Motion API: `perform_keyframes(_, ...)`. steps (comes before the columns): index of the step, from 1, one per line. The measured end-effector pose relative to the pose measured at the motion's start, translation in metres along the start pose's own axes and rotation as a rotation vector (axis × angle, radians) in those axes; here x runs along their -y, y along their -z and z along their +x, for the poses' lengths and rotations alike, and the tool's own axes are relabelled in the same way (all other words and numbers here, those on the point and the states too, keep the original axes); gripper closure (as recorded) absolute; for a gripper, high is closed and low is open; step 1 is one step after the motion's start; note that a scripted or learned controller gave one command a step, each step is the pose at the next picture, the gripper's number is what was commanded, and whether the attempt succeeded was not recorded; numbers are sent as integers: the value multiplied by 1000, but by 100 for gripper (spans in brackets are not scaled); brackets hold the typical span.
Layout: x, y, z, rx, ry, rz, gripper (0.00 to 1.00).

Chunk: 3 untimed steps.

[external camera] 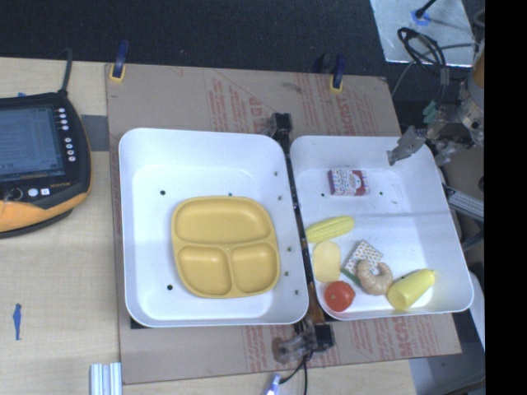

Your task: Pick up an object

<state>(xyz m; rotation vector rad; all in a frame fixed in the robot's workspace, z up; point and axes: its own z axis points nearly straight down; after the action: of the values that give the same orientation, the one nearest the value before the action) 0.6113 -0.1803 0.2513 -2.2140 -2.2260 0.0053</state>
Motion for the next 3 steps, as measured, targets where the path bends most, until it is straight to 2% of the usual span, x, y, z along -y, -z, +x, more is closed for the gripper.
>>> perform_keyframes(1, 26, -117, 80, 0, 2, 3, 0)
perform_keyframes(2, -49, -155, 61, 1, 0, -10, 0)
perform_keyframes(3, -50, -143, 60, 1, 3, -11, 100)
